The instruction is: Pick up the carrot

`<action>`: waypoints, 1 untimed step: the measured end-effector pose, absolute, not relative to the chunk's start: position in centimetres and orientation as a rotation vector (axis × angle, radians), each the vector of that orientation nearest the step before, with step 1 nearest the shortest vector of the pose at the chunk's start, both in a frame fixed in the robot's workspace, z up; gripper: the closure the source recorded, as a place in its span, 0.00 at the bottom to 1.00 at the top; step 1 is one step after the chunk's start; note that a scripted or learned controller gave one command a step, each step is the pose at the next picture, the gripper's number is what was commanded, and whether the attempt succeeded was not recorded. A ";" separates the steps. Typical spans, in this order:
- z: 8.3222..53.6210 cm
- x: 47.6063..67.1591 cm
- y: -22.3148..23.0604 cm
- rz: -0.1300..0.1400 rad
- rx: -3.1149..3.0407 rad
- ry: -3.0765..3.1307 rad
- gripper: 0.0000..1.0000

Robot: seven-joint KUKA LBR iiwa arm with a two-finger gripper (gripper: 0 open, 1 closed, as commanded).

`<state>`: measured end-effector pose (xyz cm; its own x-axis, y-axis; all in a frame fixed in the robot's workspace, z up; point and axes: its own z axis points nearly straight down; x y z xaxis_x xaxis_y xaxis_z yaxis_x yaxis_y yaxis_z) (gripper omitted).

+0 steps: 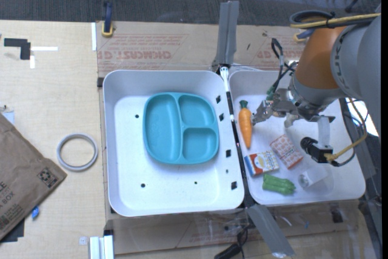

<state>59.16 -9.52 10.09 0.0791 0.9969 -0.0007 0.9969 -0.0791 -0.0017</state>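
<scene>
Against the right white plastic bin's (348,188) left wall lies the smooth, tapered orange carrot (245,123), green-topped; just beside it the metal two-finger gripper (264,113) hovers, fingers spread open, holding nothing.

My bench (54,70) is pale wood on the left, with cardboard (157,45) under the two white bins. The left bin (121,191) and right bin (354,182) touch along their inner walls. Beside the left bin lies a tape ring (77,150), and near it what looks like a brown cardboard box (21,176).
</scene>
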 end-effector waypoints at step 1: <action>9.2 60.0 -9.4 0.002 -2.462 -1.951 0.00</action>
